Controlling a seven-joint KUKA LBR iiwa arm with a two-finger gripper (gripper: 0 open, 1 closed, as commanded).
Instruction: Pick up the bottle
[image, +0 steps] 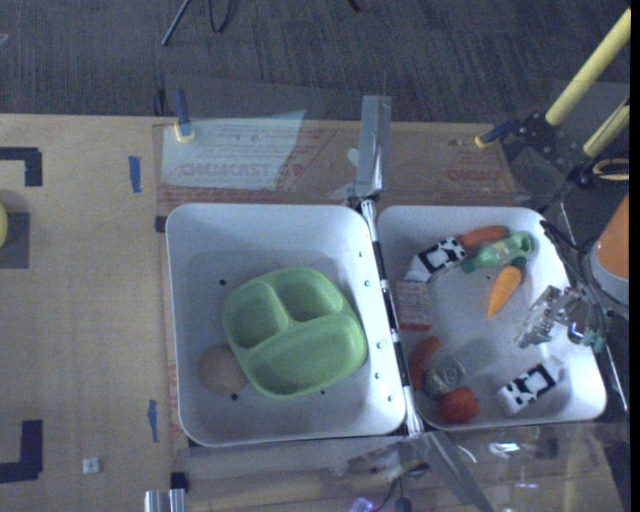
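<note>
Over the right bin (590, 400), we are watching the gripper (545, 318) approaching, finger state unclear; we judge reaching the green bottle (498, 251) is coming next.

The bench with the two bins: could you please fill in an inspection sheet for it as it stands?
Surface: wooden bench bearing left bin and right bin.
Job's things: green bottle lying near the right bin's far wall.
Clutter: green divided plate and tan ball in the left bin; carrot, tomato, two black-and-white items in the right.
Grippers: gripper over the right bin, near the carrot; holds nothing visible.
Cables: nothing seen.
Surroundings: dark carpet, blue tape marks.
</note>
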